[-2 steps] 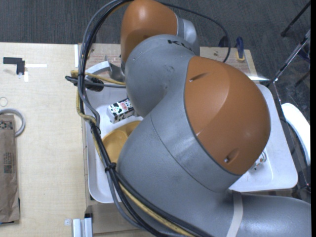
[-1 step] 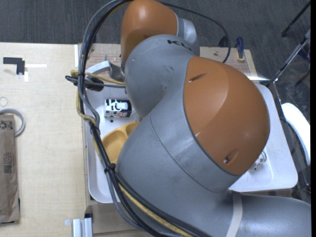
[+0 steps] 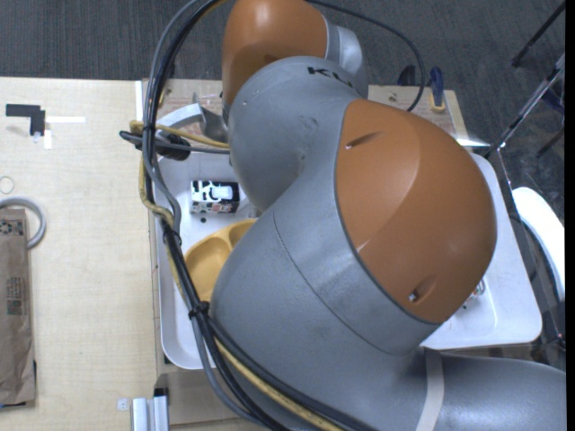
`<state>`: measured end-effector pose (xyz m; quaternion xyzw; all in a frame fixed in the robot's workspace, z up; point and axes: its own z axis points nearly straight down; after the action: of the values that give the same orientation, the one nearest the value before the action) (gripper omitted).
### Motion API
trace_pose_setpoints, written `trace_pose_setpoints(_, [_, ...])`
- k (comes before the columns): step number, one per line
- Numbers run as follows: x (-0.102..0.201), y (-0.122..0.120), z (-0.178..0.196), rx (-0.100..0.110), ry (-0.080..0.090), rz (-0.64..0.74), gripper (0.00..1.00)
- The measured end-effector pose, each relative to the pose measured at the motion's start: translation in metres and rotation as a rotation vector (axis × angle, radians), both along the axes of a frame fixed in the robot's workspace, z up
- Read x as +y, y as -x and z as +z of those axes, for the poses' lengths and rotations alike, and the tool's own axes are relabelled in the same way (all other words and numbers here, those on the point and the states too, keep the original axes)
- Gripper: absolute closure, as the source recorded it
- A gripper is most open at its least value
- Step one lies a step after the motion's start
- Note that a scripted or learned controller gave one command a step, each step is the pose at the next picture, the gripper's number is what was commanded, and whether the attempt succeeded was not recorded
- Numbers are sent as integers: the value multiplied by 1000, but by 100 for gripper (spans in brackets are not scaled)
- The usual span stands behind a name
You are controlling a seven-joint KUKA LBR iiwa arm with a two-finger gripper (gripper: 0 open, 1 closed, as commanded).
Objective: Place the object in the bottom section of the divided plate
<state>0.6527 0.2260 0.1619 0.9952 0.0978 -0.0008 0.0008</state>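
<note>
- Camera view is taken up mostly by the grey arm [image 3: 305,241], with one orange cap [image 3: 418,209] at centre and another [image 3: 269,25] toward 12 o'clock.
- Its bulk covers the working end, so I cannot tell how the gripper stands or whether anything is held.
- Black cables [image 3: 162,115] run down the arm's 9 o'clock side, from the top of the frame to the bottom edge.
- The left white bin [image 3: 172,335] shows as a strip at the arm's 9 o'clock side.
- A yellow plate [image 3: 208,257] lies in that bin, partly under the arm; its sections cannot be made out.
- A small black-and-white object [image 3: 214,196] lies in the same bin, near the plate at its 12 o'clock and apart from it.
- That object's long axis runs about 9 to 3 o'clock; which end leads is too small to tell, and whether it is the task's thing is unclear.
- Tan and silvery items [image 3: 199,119] sit farther toward 12 o'clock in the bin, too hidden to name.
- The right white bin [image 3: 503,321] shows at the arm's 3 o'clock side.
- A brown paper bag [image 3: 13,312] lies on the pale bench [image 3: 90,241] at the 9 o'clock edge, with a black L-shaped mark [image 3: 25,115] toward 10 o'clock.
</note>
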Motion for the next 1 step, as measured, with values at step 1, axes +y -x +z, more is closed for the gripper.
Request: trace_pose_setpoints(1, [-3,-1,9,2,0,-5,100])
